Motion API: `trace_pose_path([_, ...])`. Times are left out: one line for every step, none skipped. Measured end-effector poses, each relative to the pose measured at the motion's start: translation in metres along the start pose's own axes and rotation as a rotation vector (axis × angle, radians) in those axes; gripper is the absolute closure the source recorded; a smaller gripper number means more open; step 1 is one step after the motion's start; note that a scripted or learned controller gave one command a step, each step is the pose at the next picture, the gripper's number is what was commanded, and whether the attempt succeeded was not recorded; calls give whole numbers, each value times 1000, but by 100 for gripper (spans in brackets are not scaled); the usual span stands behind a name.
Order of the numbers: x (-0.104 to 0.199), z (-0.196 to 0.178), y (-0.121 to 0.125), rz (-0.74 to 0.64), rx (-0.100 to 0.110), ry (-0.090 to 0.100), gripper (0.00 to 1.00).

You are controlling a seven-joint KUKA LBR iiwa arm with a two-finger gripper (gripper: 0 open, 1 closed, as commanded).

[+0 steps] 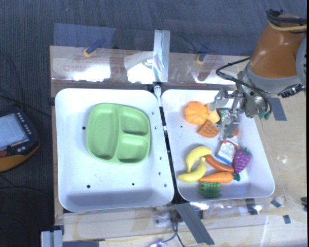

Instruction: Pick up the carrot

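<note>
The two-finger metal claw (227,121) hangs over the upper part of the right shallow white plastic bin (265,181) with its fingers slightly apart and nothing between them, a waffle-textured orange toy wedge (208,129) just to its left and a small white carton (226,151) just below it. Farther below (past a red toy sausage (218,164)) lies the orange plastic carrot (216,178), touching a curved yellow toy banana (194,164). Well off to the left, the other white bin (72,189) holds a green sectioned plate (118,133).
</note>
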State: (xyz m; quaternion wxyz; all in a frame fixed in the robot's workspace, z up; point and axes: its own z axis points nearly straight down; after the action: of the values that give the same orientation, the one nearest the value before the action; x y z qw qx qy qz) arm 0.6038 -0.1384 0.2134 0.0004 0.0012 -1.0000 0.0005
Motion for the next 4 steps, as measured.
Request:
trace_pose_path([-21, 115, 19, -24, 1, -2, 0])
trace_pose_path([-21, 107, 20, -26, 3, -1, 100])
trace_pose_path([30, 5, 7, 141, 0, -7, 100])
trace_pose_path([31, 8, 7, 141, 0, 0, 0])
